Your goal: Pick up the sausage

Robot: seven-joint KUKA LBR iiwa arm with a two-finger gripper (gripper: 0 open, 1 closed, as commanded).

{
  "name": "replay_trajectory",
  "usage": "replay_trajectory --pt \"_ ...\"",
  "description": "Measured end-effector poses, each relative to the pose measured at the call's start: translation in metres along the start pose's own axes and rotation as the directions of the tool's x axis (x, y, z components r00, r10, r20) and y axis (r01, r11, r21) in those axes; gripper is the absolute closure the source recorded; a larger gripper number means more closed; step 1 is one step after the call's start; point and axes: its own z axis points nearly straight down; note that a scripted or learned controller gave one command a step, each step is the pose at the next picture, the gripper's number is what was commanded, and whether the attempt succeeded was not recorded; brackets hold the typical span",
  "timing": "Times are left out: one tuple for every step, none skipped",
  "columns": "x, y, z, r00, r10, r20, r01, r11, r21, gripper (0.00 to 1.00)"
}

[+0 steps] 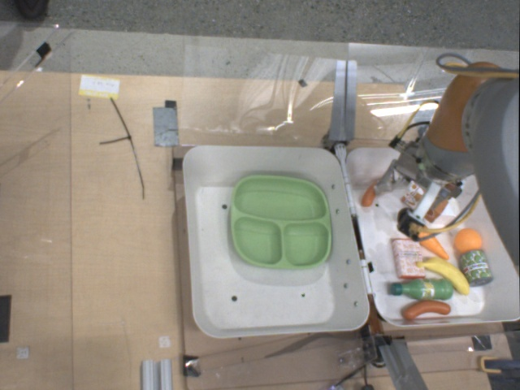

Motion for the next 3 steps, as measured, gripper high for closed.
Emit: replay_trajectory --pt "0.016 0.007 0.008 0.997 0.073 0.000 -0.073 0.997 0.004 0.00" --pt "0.021 0.026 0.009 0.925 0.381 0.011 -0.381 0.924 0.016 0.00" --pt "-0.021 0.002 -0.028 0.752 0.659 -0.001 -0.659 0.752 0.002 0.00"
